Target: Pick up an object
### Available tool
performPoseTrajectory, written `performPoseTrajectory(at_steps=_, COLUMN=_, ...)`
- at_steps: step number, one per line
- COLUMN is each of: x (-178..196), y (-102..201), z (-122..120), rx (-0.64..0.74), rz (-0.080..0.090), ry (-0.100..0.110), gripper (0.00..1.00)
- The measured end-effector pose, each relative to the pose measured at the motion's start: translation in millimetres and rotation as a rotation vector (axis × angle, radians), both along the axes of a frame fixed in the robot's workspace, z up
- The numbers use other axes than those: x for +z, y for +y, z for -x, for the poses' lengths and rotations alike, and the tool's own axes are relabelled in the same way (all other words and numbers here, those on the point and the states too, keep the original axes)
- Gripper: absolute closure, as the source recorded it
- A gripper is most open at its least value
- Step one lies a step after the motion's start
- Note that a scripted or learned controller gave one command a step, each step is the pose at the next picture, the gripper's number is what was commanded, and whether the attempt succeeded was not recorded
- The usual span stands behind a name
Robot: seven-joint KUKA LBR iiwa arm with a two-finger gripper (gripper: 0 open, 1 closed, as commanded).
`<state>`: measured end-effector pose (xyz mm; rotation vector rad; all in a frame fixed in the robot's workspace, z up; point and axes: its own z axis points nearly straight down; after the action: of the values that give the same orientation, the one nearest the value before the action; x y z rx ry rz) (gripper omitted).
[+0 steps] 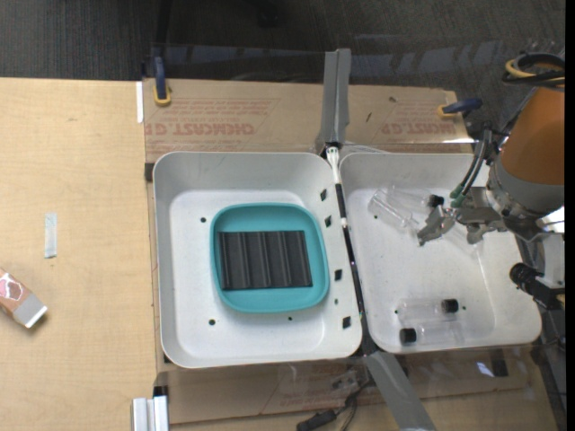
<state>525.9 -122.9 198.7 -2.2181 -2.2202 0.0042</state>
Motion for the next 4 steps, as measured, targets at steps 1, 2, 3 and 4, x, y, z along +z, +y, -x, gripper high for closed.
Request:
performPoseTrajectory(at_steps=1, x=-72.0, y=-13.2, z=-53.8, rx=-0.036, rz=0.001, ry=-0.002, gripper=0.00)
performPoseTrajectory(at_steps=2, x=-106.5, y=-48.9, z=-75.4, rx=-0.027, rz=-0.001, ry=-0.006, gripper=0.00)
performPoseTrajectory(at_steps=3, x=-97.7, y=-49.7, z=-75.1, rx=-0.029, rz=0.000, ry=-0.005, gripper=1.00)
performPoseTrajectory(at_steps=4, x=-97.7, y=-49.8, z=-75.1, rx=-0.029, rz=0.000, ry=-0.005, gripper=0.00)
